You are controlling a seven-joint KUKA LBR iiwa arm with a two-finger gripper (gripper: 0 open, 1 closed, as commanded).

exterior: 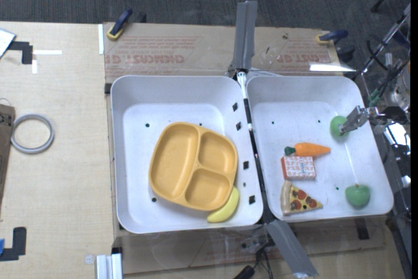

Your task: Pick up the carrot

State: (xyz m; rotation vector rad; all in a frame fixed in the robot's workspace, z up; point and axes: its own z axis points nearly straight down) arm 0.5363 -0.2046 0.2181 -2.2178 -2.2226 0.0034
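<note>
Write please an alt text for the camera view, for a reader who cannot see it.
An orange carrot lies untouched in the right bin, with a small box, a pizza slice and two green fruits around it; the robot's hand is at that bin's right wall. The left bin holds a yellow divided plate and a banana.

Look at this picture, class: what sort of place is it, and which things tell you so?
Probably a robot test bench in a lab. Two white bins sit side by side on cardboard held by clamps, toy food such as a carrot lies inside, and a gripper reaches in.
</note>
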